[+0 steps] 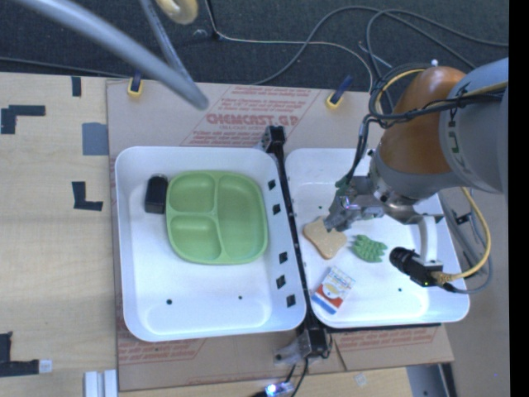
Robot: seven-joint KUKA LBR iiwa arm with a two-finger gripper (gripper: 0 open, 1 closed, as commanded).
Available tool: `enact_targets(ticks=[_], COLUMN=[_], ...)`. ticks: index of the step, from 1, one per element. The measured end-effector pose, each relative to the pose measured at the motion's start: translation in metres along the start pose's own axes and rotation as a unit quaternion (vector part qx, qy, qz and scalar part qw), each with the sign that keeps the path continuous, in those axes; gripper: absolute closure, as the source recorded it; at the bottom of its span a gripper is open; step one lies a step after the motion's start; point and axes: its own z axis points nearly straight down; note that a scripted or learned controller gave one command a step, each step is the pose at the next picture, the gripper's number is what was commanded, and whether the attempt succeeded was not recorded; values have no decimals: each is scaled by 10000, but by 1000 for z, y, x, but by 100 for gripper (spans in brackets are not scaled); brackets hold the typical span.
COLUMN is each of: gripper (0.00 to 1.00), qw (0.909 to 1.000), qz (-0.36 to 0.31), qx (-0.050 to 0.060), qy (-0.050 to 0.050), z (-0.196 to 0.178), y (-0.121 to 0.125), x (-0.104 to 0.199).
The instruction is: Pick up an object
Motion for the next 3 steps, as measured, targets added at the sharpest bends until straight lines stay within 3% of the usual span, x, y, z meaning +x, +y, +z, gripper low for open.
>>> enact_targets(ticks=[3], gripper=[100], qw=[10000], qz=[5], qx=[-6], qy=[-3], z=[-2], y=[53], x=[144])
